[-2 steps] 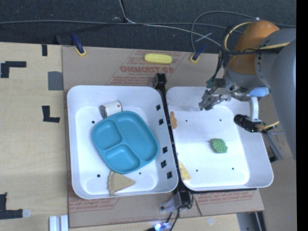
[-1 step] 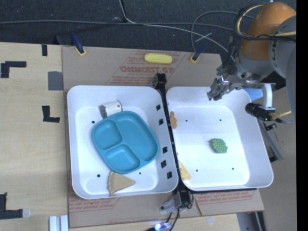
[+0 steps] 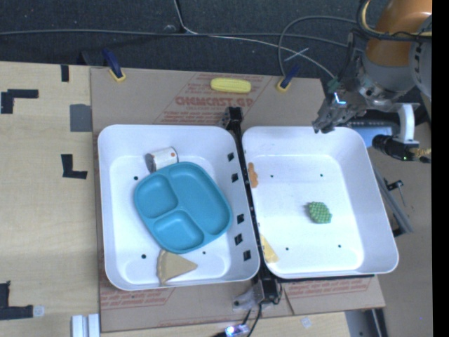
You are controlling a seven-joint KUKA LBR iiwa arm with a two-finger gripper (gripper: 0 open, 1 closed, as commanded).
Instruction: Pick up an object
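the end effector (image 3: 327, 123) hangs above the far rim of the right shallow white plastic bin (image 3: 372, 188); whether it is released or clenched i cannot tell. a small green knobbly object (image 3: 319, 212), possibly a toy, lies inside that bin.

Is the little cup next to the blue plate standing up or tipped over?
Tipped over: the cup lies on its side in the left bin, touching the blue plate.
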